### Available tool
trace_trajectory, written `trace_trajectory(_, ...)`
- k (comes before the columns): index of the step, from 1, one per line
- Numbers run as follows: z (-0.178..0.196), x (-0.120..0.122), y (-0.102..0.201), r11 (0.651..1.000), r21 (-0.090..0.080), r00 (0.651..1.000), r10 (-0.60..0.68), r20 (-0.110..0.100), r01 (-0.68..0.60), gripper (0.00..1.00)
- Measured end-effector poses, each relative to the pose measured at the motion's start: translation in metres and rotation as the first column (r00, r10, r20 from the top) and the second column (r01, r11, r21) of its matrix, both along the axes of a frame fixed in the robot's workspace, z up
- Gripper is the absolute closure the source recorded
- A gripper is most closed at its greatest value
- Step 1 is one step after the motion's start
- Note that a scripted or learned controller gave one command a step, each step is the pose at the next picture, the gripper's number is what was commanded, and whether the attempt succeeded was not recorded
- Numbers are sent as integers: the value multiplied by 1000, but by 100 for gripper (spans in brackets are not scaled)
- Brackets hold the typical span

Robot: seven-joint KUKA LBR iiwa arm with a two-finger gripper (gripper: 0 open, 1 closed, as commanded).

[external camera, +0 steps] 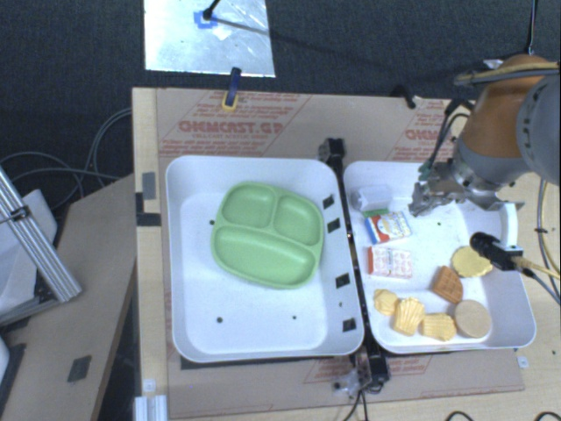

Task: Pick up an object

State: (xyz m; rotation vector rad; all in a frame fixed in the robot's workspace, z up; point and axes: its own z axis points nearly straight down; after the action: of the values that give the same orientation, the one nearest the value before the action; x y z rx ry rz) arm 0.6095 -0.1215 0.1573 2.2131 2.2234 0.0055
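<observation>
The right bin holds several small items. A white packet with a green edge lies at its back left, with a red, white and blue packet and a red-and-white packet in front of it. Yellow ridged chips lie along the front, next to a tan round cookie, a brown waffle piece and a yellow round chip. My gripper hangs low over the back of this bin, just right of the white packet. Nothing shows in its grasp.
The left bin holds a green divided plate. A black divider with clips runs between the bins. A black-tipped part with a white bracket sticks out over the right bin's right side. Cables lie on the bench behind.
</observation>
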Motion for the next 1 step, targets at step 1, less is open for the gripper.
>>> trace_trajectory(1, 55, 3, -10, 1000, -1, 1000, -2, 2, 2, 100)
